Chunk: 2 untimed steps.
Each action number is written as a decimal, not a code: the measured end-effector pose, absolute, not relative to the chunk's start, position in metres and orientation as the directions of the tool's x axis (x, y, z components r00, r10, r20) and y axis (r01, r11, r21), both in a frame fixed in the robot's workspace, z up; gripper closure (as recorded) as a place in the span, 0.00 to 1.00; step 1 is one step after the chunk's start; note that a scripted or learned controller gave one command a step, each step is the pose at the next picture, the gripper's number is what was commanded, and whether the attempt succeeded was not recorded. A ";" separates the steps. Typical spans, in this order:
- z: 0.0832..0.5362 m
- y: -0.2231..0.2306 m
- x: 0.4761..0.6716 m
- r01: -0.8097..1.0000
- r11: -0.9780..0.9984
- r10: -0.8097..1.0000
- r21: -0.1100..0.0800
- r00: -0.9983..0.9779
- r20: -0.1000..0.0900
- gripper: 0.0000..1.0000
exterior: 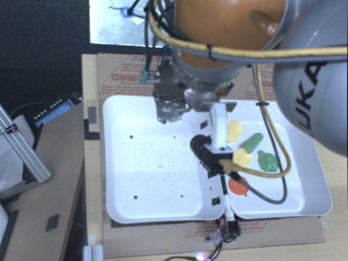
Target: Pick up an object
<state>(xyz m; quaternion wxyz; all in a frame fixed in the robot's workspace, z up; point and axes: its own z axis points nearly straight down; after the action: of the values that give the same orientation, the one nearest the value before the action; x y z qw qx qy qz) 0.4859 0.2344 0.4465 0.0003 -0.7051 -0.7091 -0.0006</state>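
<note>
The right bin (pixel 310 192) holds several small things. A pale yellow round piece (pixel 234 130) lies near its back left, and a green cylinder (pixel 251 142) lies slantwise beside it. A yellow block (pixel 242 157) sits in front of them, with a green leafy piece (pixel 267 161) to its right. An orange-red disc (pixel 238 186) rests near the front left corner. My gripper (pixel 169 112) hangs over the back edge of the left bin (pixel 111 162), well left of all these things. Nothing shows in its grasp.
The arm's big orange and grey body fills the top of the view and hides the back of the right bin. A yellow cable loops down over the right bin's objects. The bins rest on a cardboard sheet (pixel 117 75).
</note>
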 end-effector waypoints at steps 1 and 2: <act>0.465 0.234 0.510 1.000 0.001 1.000 0.005 -0.001 0.002 1.00; 0.475 0.234 0.496 1.000 0.004 1.000 0.002 -0.004 0.002 1.00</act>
<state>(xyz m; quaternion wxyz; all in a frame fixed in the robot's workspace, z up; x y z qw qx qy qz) 0.4958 0.2342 0.4747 -0.0001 -0.7056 -0.7086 -0.0014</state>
